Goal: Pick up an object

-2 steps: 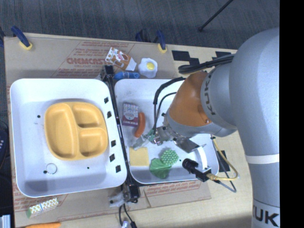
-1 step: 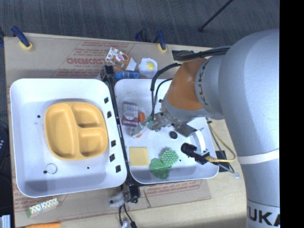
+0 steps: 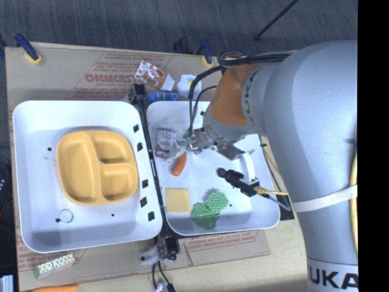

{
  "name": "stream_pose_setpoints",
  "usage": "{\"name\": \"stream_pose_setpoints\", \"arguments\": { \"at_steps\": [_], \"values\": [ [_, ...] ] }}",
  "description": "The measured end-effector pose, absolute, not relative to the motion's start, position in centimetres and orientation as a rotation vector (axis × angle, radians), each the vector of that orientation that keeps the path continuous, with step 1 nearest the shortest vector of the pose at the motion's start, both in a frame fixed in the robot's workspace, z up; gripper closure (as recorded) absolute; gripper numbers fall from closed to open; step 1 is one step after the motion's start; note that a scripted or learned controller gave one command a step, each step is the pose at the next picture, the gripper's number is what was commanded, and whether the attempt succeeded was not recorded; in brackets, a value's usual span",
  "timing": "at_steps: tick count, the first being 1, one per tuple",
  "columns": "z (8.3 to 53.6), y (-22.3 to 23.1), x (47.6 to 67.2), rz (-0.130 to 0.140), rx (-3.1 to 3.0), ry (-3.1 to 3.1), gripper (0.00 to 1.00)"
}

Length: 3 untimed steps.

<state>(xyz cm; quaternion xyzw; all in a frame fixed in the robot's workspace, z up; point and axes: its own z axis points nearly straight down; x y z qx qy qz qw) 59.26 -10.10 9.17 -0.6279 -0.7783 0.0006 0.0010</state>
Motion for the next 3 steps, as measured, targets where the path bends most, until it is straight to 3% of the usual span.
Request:
{"name": "stream_pose_setpoints", "arguments": {
  "at_steps": [1, 2, 3],
  "values": [
    [10.2, -10.1, 59.3, 0.002, -1.964, -2.447, 1.00],
    [10.2, -10.0, 59.3, 0.003, -1.962, -2.448, 0.00],
    [11.2, -10.0, 59.3, 0.004, -1.955, -2.452, 1.00]
  ]
}}
